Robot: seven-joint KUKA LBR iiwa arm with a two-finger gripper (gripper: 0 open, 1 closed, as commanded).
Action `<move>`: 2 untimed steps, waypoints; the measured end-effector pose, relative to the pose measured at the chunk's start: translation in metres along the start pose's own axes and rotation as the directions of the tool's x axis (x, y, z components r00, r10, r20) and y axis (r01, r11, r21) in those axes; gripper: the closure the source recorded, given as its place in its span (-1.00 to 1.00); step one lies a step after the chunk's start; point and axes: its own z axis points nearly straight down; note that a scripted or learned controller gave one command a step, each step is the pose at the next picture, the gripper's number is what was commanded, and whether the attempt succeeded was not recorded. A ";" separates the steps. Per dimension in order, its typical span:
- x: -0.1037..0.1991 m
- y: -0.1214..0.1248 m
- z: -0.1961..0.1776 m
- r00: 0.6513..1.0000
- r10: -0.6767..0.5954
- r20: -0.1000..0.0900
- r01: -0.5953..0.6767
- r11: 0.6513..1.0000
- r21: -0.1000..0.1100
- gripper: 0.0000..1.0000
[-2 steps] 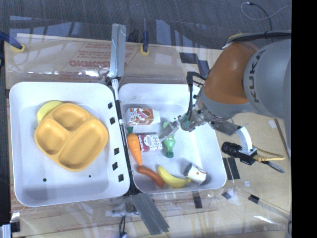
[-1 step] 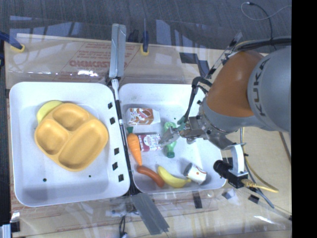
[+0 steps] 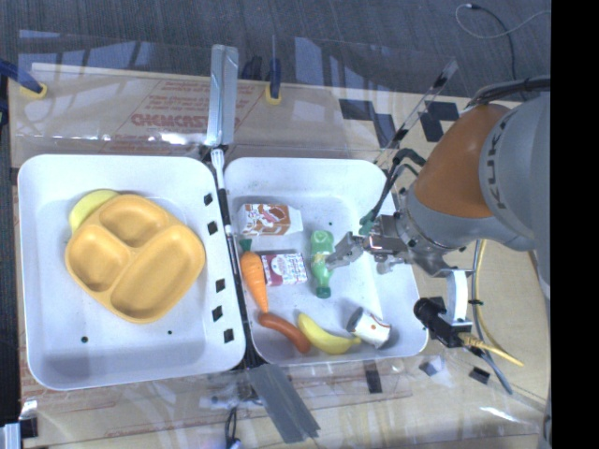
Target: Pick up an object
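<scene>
Robot lab: taped bench [image 3: 140, 110], twin white bins [image 3: 37, 279], loose cables [image 3: 496, 17].

Carrot [image 3: 254, 280] left of bottle [image 3: 321, 262]

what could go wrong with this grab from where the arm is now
The gripper sits right beside the green bottle, so it could tip or shove it rather than grasp it. The carrot, the small carton and the banana lie close by, so a push might jam them together.
</scene>
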 end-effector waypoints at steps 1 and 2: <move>0.045 -0.003 -0.030 1.000 -0.014 0.000 0.014 1.000 -0.002 -1.00; -0.010 0.022 0.079 0.989 -0.150 -0.001 0.150 0.989 0.001 -1.00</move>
